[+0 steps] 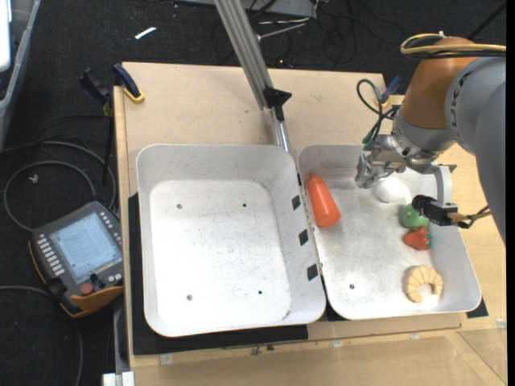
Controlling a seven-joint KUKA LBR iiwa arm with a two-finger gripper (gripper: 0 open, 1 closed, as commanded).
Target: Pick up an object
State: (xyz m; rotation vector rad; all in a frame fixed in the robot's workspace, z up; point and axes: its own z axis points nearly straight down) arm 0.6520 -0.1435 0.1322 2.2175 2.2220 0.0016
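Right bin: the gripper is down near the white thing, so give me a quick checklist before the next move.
1. Gripper over right bin: ok.
2. White object right beside the gripper: ok.
3. White object seen between the fingers: cannot tell.
4. Orange object lies apart from the gripper, by the bin's left wall: ok.
5. Green object and red object crowd close below the white one: not ok.
6. Tan pastry-like object lies well away, near the front: ok.
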